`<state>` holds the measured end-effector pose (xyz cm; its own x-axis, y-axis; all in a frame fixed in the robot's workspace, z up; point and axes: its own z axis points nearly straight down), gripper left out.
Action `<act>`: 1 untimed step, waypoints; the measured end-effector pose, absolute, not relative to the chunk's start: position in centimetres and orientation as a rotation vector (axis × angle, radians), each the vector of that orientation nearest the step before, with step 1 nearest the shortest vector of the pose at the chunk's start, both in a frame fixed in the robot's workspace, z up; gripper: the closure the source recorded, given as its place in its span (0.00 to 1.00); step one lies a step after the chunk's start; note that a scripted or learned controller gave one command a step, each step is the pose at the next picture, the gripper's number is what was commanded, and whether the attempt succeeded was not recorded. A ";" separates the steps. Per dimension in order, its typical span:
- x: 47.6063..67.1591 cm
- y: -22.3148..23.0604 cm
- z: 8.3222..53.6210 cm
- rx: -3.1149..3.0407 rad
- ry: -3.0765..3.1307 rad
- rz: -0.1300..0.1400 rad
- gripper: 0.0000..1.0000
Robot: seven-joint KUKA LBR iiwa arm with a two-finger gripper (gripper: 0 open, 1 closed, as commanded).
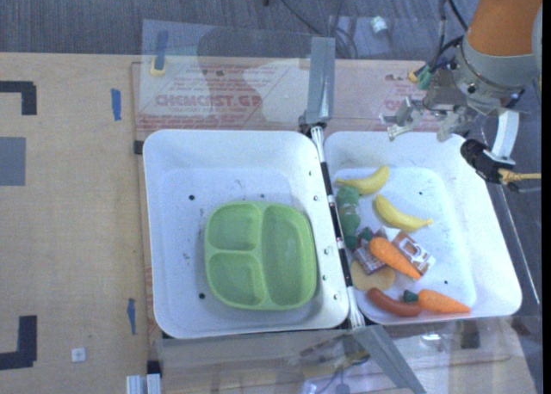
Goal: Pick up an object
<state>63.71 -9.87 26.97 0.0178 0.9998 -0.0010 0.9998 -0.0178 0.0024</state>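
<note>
The right bin (482, 237) holds several toy foods. Two yellow bananas (367, 181) (399, 214) lie near its far left. An orange carrot (395, 256) lies across a brown and white packet (417, 251), and a second carrot (443, 301) sits by the near rim beside a red sausage (392, 302). A green vegetable piece (348, 205) rests against the left wall. My gripper (422, 128) hangs over the bin's far rim, above and behind the bananas. It is open with nothing between its fingers.
The left bin (172, 169) holds a green divided plate (258, 255). A grey metal bar (320, 83) runs back from the seam between the bins. Cables trail from the arm past the right bin's right rim.
</note>
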 end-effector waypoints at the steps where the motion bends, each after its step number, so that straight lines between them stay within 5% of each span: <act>1: 65.7 -11.7 11.5 2.003 2.417 0.003 0.00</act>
<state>65.74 -11.70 11.49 -0.1856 0.9826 -0.0008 0.9826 0.1856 0.0032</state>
